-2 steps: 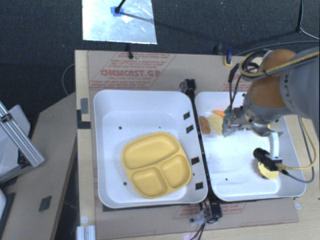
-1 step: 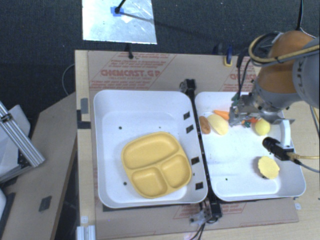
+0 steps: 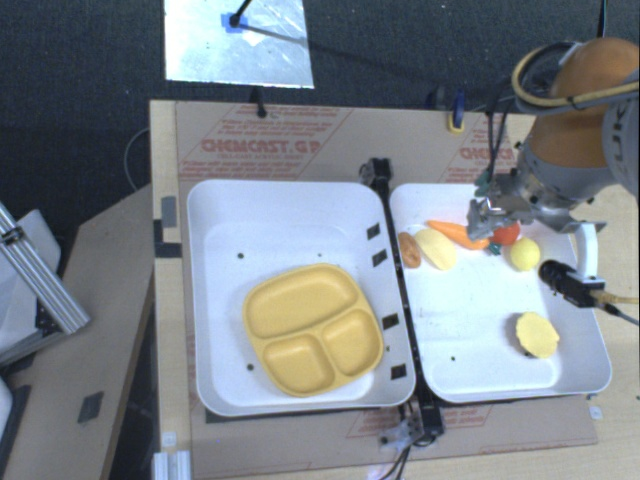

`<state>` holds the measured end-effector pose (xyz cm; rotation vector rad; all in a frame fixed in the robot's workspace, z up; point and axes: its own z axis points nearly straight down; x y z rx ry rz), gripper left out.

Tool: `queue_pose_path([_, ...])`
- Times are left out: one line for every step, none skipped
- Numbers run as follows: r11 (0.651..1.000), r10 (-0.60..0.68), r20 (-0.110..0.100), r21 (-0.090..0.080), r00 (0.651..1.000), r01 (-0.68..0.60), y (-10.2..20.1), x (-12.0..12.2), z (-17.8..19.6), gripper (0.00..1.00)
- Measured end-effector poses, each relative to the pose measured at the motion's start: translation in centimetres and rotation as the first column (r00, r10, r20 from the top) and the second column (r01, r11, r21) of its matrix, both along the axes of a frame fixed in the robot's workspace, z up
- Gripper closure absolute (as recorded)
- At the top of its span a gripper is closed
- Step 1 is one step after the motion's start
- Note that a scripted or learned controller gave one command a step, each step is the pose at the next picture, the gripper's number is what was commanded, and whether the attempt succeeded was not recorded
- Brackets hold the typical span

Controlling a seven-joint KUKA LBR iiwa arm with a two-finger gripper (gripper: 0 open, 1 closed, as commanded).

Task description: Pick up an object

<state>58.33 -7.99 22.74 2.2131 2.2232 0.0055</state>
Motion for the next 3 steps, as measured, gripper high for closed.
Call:
queue_pose_path([1.0,0.005,-0.005,0.003,1.0,-0.005,4.9,-1.3,-1.0,1.0])
queue_pose_path([1.0,0.006,-0.004,0.004,1.0,-0.006,10.3,-2.1,0.3,1.0])
queue_pose_path([1.0,0.007,-0.005,0.004,1.0,-0.007,16.0,-2.4,0.7,1.0])
